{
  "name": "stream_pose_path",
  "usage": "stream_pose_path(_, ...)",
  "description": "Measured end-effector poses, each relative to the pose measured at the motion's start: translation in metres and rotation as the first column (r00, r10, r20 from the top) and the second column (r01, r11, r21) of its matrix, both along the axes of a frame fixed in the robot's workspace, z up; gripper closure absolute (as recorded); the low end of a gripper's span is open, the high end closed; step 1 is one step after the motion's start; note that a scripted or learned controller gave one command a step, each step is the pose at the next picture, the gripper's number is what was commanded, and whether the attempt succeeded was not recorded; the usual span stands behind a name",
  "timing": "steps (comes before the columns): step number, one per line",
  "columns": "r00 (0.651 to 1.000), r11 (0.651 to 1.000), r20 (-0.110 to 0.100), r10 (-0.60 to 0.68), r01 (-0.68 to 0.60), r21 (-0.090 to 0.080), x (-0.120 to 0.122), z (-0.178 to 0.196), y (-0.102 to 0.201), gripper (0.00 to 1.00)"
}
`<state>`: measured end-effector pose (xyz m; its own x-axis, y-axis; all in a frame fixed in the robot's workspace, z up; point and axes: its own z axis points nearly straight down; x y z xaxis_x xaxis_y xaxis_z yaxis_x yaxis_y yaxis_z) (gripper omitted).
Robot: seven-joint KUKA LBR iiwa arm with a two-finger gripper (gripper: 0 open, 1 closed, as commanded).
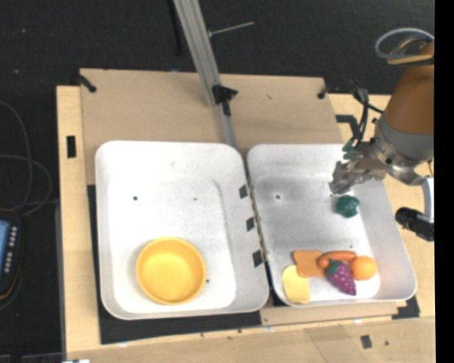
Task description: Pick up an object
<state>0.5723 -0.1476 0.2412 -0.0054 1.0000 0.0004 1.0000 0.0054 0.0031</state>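
Observation:
My gripper (343, 183) hangs over the right bin (303, 172) near its far right side. Just below its tip lies a dark green toy (347, 206), close to the fingers but apart from them, with nothing seen between them. At the bin's near right corner lie a purple grape bunch (342, 277), an orange fruit (364, 268), a carrot-like orange piece (337, 256), a tan piece (307, 263) and a pale yellow fruit (296, 285).
A yellow bowl (171, 270) sits in the near part of the left bin (166, 172). A grey metal pole (204, 51) rises from behind the bins. The bins' shared rim (251, 210) runs between them.

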Motion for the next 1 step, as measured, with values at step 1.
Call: stream_pose_path(1,1.000,1.000,-0.002,-0.001,0.001,0.000,0.0148,-0.0089,0.0440,1.00)
